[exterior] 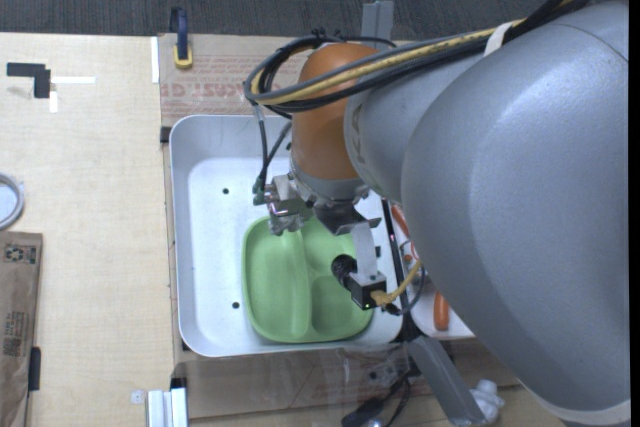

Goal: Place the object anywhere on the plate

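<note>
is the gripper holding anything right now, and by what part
Cannot be told. The gripper sits low over the green plate in the white bin, and the wrist hides whatever may be between its fingertips.

Grey arm [500, 185] — orange band [325, 115], black-yellow cables [400, 60]

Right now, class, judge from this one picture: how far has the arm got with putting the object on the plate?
Done: the gripper has reached the white bin and sits over the green plate. In hand: the arm hides what it carries, if anything. Left: no object lies on the plate's visible part, so placement is unconfirmed. Orange items show at the right.
</note>
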Controlling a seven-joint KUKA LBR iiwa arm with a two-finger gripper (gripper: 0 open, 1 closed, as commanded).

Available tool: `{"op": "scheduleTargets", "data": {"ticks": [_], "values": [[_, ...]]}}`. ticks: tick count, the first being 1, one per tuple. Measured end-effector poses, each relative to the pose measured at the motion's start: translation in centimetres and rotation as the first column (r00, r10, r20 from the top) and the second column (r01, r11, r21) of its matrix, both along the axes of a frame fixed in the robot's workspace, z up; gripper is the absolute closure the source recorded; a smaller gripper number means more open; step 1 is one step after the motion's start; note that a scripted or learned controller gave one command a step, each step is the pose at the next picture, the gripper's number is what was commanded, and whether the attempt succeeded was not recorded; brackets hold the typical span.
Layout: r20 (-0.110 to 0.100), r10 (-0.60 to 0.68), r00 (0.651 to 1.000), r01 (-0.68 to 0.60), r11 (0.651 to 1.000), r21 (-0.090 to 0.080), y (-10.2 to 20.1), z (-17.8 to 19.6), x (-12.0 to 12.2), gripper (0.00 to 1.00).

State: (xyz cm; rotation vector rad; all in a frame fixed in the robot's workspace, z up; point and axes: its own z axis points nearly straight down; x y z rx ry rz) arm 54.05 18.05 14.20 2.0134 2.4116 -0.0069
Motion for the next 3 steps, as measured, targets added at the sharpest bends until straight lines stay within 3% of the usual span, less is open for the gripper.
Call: {"op": "scheduleTargets", "data": {"ticks": [1,2,3], "values": [[0.0,0.0,1.0,0.0,1.0,0.0,0.0,0.0,0.0,0.0],[0.001,-0.008,1.0,0.008,1.0,0.0,-7.3,1.4,4.6,0.0],[-0.002,-0.006,1.0,0.006,1.0,-0.003,-7.3,2.2,4.6,1.0]]}}
